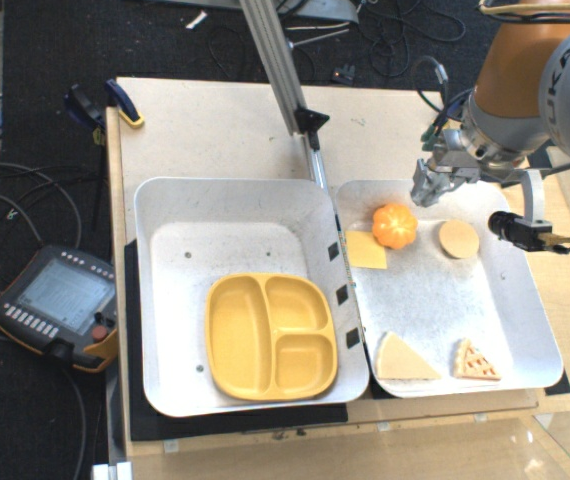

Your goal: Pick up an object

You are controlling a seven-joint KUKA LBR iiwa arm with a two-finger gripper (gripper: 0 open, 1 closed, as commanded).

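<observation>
The right bin [510,298] holds an orange fruit [395,226], a flat yellow cheese square [367,251], a round tan cookie [458,239], a pale sandwich triangle [403,359] and a small pizza slice [476,362]. My gripper [429,188] hangs over the bin's back edge, just up and right of the orange fruit and left of the cookie. Nothing shows between its fingers. The arm's orange band [525,58] rises behind it at the upper right.
The left bin [165,268] carries a yellow divided tray [270,336]. A slanted metal pole [280,63] ends at the seam between the bins. A teach pendant [60,303] lies on the floor to the left. A black cable fitting [515,228] hangs by the cookie.
</observation>
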